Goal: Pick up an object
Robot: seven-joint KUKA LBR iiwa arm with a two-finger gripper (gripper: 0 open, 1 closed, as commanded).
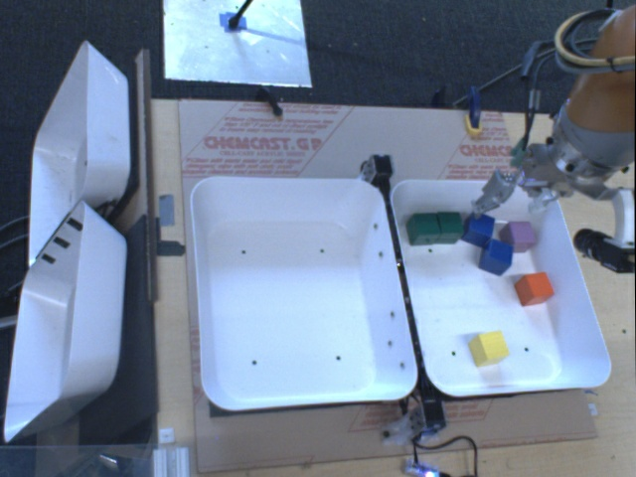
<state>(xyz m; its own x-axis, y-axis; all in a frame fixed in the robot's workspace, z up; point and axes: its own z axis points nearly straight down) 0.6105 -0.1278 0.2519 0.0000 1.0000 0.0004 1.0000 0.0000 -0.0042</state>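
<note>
The right bin [586, 366] holds several small blocks. At its far side lies a green block [434, 228], with two blue blocks [487, 243] just right of it and a purple block [518, 234] beside those. An orange block [534, 288] sits nearer the right wall and a yellow block [488, 348] near the front. My gripper [513, 204] hangs over the bin's far right part, just above the blue and purple blocks. It is open, its fingers [492, 193] spread apart with nothing between them.
The left bin [209, 296] stands beside the right one, with a black clamp [379, 167] at the far end of their shared wall. Two spare white bins [70, 237] lean at the far left. A grey metal sheet [236, 26] lies beyond the bench.
</note>
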